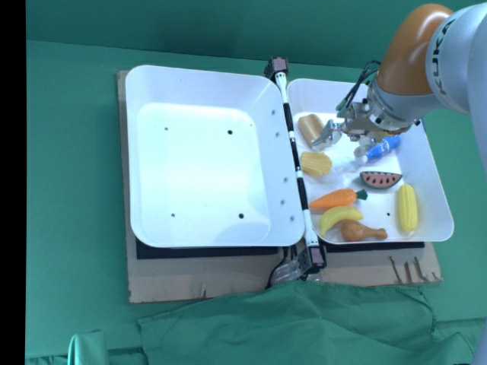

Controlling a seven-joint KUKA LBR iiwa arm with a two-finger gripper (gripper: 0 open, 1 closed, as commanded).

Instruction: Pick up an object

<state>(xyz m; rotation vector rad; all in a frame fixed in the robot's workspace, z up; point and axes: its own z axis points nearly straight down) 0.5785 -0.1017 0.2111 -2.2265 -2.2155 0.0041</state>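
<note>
The grey arm (449, 44) with its orange band reaches in from the upper right of the frame, and its gripper (346, 131) hangs over the upper part of the right bin (435, 204). Its fingers (327, 135) point down and to the left into the bin; how far apart they stand cannot be told from this angle, and nothing is clearly seen between them. Just left of the fingers lies a tan bread-like toy (309, 127), close to touching them. Below that, a yellow ridged toy (316, 163) sits near the bin's left wall. A blue and white bottle-like toy (380, 147) lies just beside the gripper on its lower right side. Under it a watermelon slice (380, 179) rests flat, and to its lower left a carrot (335, 198) lies pointing left. A banana (339, 217) curves beneath the carrot, touching a brown chicken drumstick (361, 233) at the bin's lower edge. A corn cob (407, 207) lies upright in the picture near the right wall. The left bin (144, 90) fills the middle left of the frame. Both bins rest on a cardboard sheet (198, 280) over the green worktop (68, 166), and a crumpled green cloth (304, 325) lies along the bottom of the frame.
</note>
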